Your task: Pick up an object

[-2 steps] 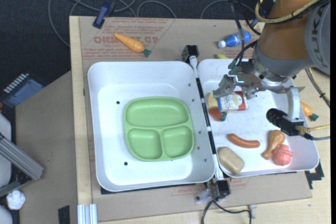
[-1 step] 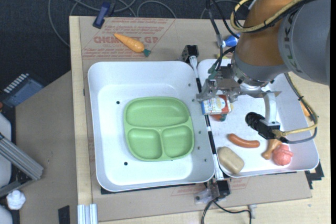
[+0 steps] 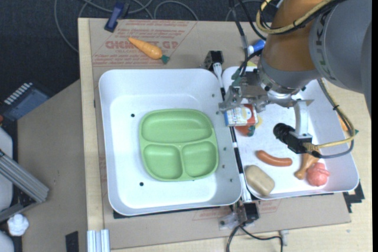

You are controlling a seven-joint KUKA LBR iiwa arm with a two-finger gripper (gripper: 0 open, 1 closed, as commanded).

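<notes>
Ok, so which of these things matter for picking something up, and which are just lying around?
In play: tool over the right bin; red-and-white packet beneath it; sausage; tan roll; pink toy.

Lying about: carrot and blue clip, both outside the bins; green plate in the left bin, away from the tool.

Under the claw [image 3: 241, 104], in the right bin [image 3: 326, 108], lies a packet [image 3: 242, 120]; a sausage [image 3: 273, 157] and a bread roll [image 3: 258, 180] lie before it. Left of the claw, a divided plate [image 3: 177, 144] sits in the left bin [image 3: 118, 109].
</notes>
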